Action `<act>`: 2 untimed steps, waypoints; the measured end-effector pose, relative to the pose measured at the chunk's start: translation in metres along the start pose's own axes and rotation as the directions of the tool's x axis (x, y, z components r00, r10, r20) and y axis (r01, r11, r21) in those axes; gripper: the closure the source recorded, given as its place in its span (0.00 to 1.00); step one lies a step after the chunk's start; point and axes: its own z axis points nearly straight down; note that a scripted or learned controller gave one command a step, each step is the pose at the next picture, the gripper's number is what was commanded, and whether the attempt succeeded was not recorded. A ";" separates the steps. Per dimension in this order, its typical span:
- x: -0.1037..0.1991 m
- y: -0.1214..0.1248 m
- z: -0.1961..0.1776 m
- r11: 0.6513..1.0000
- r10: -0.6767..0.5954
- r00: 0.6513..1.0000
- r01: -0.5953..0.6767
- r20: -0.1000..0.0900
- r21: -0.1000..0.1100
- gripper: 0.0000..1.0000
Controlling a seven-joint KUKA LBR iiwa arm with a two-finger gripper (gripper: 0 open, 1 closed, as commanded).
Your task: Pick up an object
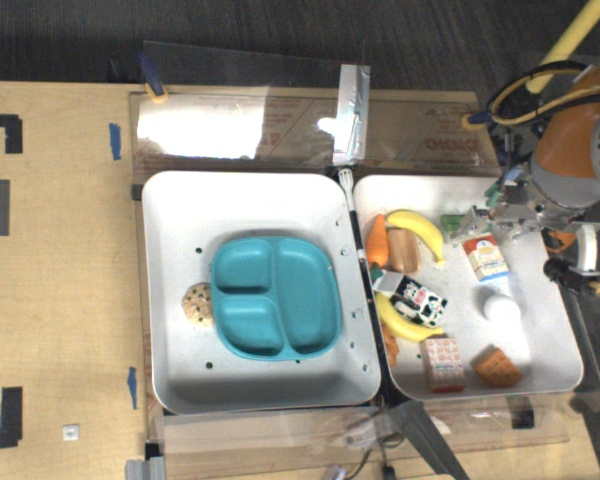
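Landmark: the small carton (pixel 486 259), white with an orange base, lies in the right bin (pixel 555 358) near its far right corner; every place below is given from it.
Gripper: the gripper (pixel 507 211) hangs just above and right of the carton, at the bin's far right edge, under the arm's orange band. Its metal parts merge with the clutter beneath, so it cannot be told whether it is spread or closed; nothing is seen between its tips.
Task's thing: the carton looks the likeliest target, being nearest the gripper, though this is a judgement.
Handling: probably light and stiff, a box with flat printed faces, a little slick. A hold across its two long flat sides should suit; a hard squeeze could dent it.
White ball (pixel 501 310): just below the carton, round and smooth, apt to roll away.
Upper banana (pixel 418 230): left of the carton, curved, yellow, glossy, beside a brown bread-like piece (pixel 403 251) and an orange carrot shape (pixel 378 240).
Lower banana (pixel 405 324): lower left, with a black-and-white patterned toy (pixel 421 302) lying on it.
Pink box (pixel 445 361): below and left, dotted, squarish.
Orange block (pixel 498 366): straight below, textured, angular.
Left bin (pixel 170 218): far left, holding a teal divided plate (pixel 277 295), smooth plastic, and a speckled cookie (pixel 197 303) touching its left rim.
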 end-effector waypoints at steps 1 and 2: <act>0.011 0.001 0.014 1.000 0.008 1.000 -0.009 0.007 0.003 0.00; 0.011 0.002 0.003 1.000 0.006 1.000 -0.006 0.008 0.003 1.00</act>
